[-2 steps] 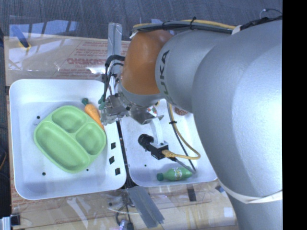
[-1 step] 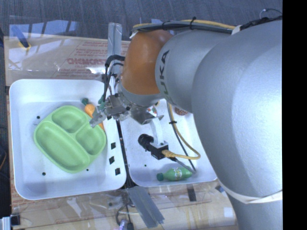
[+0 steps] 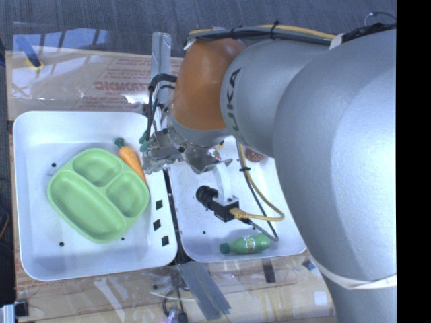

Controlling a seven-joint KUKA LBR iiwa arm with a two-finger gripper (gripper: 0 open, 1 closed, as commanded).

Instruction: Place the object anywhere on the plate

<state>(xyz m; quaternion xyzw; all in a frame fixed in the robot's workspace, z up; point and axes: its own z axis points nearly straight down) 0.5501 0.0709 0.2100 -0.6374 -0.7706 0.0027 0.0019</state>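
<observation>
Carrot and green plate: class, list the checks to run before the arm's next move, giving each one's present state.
1. Carrot in view, lying in the left bin: ok.
2. Carrot on the plate: not ok; it lies beside the rim.
3. Plate compartments free: ok.
4. Tool close to the carrot: ok.
5. Carrot between the tool's fingers: cannot tell.
6. Green bottle away from the plate, in the right bin: ok.

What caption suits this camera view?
Robot arm reaches over two white bins; carrot beside green plate.

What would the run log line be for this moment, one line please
arm: over the bins' divide | hand: beside carrot | carrot: left bin, touching green plate's rim | bottle: right bin | placement: not done
</observation>
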